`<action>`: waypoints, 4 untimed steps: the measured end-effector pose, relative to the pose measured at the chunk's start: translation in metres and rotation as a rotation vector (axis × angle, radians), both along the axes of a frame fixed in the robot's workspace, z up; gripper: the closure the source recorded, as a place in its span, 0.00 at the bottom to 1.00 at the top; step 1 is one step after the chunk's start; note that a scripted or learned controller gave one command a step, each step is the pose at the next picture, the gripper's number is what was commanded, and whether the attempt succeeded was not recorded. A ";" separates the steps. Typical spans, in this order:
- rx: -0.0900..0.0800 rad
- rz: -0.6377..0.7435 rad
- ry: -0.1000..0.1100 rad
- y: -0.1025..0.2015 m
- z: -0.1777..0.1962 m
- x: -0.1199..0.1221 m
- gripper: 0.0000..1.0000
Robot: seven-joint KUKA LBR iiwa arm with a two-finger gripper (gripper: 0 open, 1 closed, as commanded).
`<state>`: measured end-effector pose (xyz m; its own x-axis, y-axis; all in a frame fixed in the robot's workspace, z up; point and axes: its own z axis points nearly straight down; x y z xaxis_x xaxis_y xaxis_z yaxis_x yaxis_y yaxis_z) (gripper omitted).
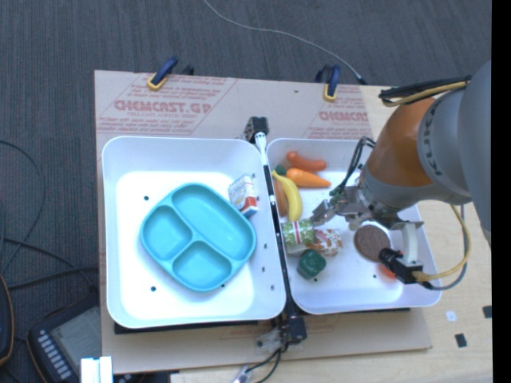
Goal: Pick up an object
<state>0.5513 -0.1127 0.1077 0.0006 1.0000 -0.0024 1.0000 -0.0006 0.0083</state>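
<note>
My gripper [342, 211] is low in the right bin [415, 298], its fingers spread open with nothing between them. It hangs just above a small green-labelled bottle [299, 234] lying on its side. A yellow banana [289, 198] lies to the gripper's left, and two orange carrots [307, 163] [310, 179] lie beyond it. A dark green piece [311, 266] sits near the bin's front. Just right of the gripper lies a brown round disc [370, 242], with a small orange piece [387, 272] in front of it, partly hidden by the arm's cable.
The left bin [112, 214] holds a blue divided plate [198, 236] and a small white and red carton [244, 194] near the dividing wall. The grey and orange arm [423, 154] covers the right bin's far right side. Two clamps [162, 72] [331, 82] sit on the board's back edge.
</note>
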 end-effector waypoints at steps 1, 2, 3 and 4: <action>-0.026 -0.019 -0.023 0.000 -0.017 -0.043 0.00; -0.011 -0.009 -0.011 0.007 -0.008 -0.044 1.00; -0.010 -0.008 -0.010 0.007 -0.008 -0.044 0.00; -0.010 -0.009 -0.009 0.007 0.001 -0.044 1.00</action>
